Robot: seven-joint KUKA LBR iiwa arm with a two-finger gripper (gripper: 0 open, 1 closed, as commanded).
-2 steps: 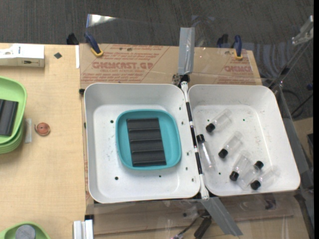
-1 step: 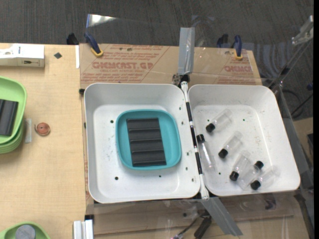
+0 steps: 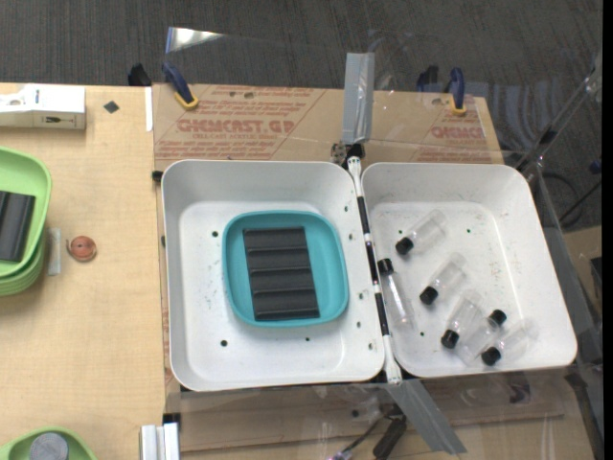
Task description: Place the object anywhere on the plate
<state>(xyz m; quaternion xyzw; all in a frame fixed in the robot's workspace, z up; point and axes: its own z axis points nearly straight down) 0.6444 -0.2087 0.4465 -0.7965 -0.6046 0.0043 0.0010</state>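
A teal plate (image 3: 238, 286) with a dark ribbed insert lies in the middle of the left white bin (image 3: 192, 353). The right white bin (image 3: 536, 218) holds several clear plastic vials with black caps: one (image 3: 420, 234) toward the back left, one (image 3: 441, 284) in the middle, one (image 3: 391, 291) lying along the left wall, and a cluster (image 3: 479, 332) near the front right.
A cardboard sheet (image 3: 259, 123) lies behind the bins, held by clamps. A green tray (image 3: 34, 199) sits at the left edge of the wooden bench, with a small round object (image 3: 82, 248) beside it. A white box (image 3: 43, 106) is at the back left.
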